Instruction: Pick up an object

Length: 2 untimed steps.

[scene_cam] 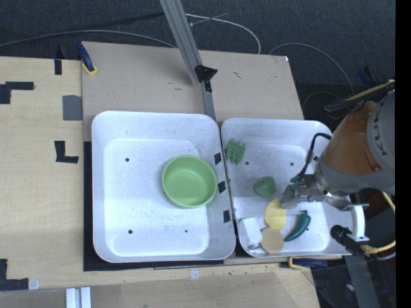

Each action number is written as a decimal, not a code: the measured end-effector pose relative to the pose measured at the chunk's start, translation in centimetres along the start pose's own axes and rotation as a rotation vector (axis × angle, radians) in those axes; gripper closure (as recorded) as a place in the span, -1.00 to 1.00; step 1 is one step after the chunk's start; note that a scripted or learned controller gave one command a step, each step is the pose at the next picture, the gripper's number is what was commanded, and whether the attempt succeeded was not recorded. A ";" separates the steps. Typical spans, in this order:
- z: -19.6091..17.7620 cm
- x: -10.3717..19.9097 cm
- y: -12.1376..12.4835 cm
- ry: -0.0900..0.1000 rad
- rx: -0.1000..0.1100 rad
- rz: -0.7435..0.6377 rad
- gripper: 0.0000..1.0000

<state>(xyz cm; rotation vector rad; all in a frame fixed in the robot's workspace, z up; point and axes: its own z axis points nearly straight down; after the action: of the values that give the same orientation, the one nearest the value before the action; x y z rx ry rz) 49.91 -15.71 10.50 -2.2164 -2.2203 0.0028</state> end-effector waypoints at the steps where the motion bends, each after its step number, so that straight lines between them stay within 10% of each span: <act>1: -4.9 1.0 0.5 -0.002 -0.007 -0.001 1.00; 2: -9.6 1.9 0.3 -0.002 -0.007 -0.001 1.00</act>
<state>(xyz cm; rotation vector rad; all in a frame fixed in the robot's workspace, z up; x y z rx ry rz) 50.24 -13.84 20.10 -2.2202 -2.2258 -0.0023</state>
